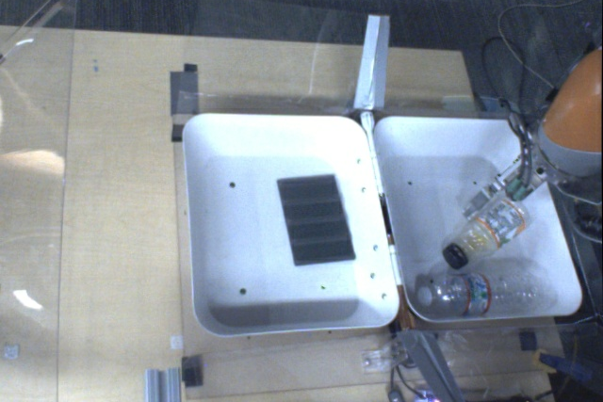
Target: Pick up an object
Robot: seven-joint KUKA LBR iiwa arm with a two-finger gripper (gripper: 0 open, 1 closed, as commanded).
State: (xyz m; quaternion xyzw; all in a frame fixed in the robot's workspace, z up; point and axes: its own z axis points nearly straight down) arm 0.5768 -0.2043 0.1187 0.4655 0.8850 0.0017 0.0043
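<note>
On the tabletop (104,231), which is pale wood, two shallow white bins are set side by side, their inner rims touching. The left bin (217,297) is seen to hold a dark ribbed rectangular pad (316,218), laid flat near its middle and turned slightly off square. The right bin (424,155) is reached into from the right by the grey arm (575,122) with its orange band. Near the front wall of the right bin a clear plastic bottle (471,293) is laid on its side, with a coloured label around its middle. Just behind it, a smaller clear bottle with a dark cap (480,238) is seen tilted, its cap pointing toward the front left. The gripper (504,198) is placed at the upper end of this smaller bottle, and it seems to be clasped about that end, though whether the bottle is truly gripped between the fingers cannot be told from this view.
</note>
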